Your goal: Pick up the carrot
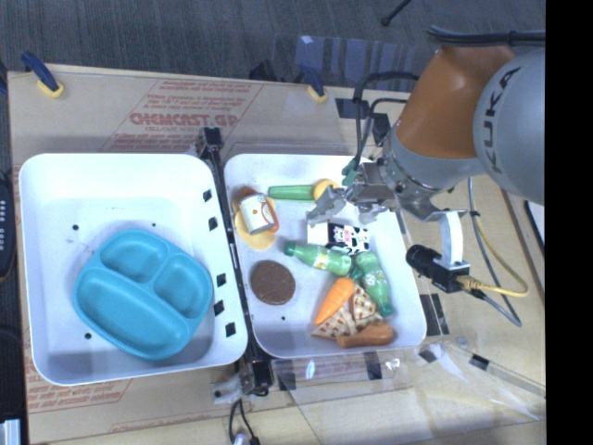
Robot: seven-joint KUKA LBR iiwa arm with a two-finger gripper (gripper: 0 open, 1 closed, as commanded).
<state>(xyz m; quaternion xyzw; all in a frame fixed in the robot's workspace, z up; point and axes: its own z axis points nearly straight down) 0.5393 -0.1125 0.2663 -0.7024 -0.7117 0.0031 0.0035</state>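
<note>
Approaching, not yet grasping: gripper [345, 204] hovering right of frame centre, finger state impossible to tell; needing descent lower-left onto carrot [334, 301].

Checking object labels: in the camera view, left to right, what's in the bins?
blue divided plate → brown round cookie → green bottle → carrot. The tool hangs over the right bin's far side, past the carrot.

Your gripper [345, 204] hangs over the right bin [243, 323]; the carrot [333, 301] lies well apart, near the pizza slice [350, 320].
</note>
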